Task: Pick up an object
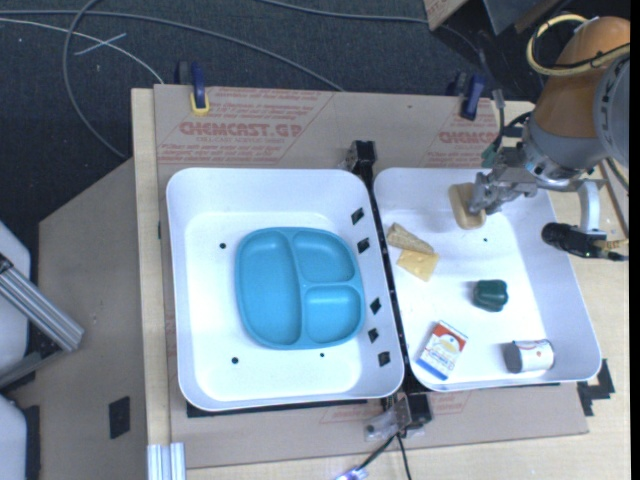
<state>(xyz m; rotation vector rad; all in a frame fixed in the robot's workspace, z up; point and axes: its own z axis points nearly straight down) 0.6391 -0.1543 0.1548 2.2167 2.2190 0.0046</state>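
The right bin holds several small objects. A tan block lies at its far end, and my gripper is right over it, touching or nearly touching its right side. I cannot tell if the block is held. Two yellow wedge-shaped pieces lie near the bin's left wall. A dark green lump sits in the middle. A small red and white box and a silver and white cylinder lie at the near end.
The left bin holds a blue divided plate. A black divider with clips runs between the bins. The arm's grey and orange wrist hangs over the right bin's far right corner. A black part sticks out by the right rim.
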